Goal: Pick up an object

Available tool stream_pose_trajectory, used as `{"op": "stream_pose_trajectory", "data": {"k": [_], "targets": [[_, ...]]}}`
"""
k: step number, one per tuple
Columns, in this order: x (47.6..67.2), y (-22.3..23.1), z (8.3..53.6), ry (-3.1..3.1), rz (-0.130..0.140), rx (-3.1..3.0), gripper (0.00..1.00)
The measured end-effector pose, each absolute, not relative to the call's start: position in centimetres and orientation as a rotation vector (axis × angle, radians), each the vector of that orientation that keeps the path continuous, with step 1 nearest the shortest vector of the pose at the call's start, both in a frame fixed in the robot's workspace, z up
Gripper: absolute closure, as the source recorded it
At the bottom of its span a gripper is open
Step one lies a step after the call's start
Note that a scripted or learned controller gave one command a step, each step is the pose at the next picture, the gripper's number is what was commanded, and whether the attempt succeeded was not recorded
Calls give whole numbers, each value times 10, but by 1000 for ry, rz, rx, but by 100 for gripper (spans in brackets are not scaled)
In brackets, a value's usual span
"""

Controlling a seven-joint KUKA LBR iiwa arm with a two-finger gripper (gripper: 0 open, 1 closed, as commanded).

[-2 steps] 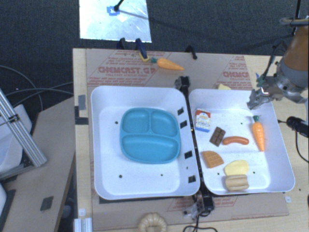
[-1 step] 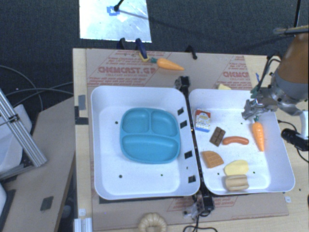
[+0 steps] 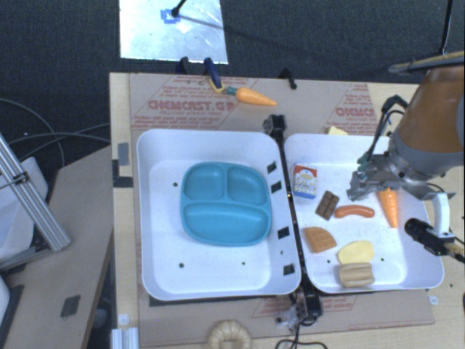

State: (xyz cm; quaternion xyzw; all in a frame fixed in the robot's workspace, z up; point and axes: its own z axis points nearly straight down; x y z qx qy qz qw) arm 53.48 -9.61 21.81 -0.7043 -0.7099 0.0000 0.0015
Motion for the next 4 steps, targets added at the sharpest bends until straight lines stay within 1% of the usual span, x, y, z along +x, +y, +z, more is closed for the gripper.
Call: {"op": "stream_pose_trajectory", "data": {"k": [1, 2, 3, 4], "targets": [[506, -54, 224, -2229, -1, -2211, 100], [494, -54, 216, -2222, 0, -2220, 100], [490, -51, 235, -2228, -4, -2218, 100], [487, -54, 214, -2222, 0, -2219, 100]]}}
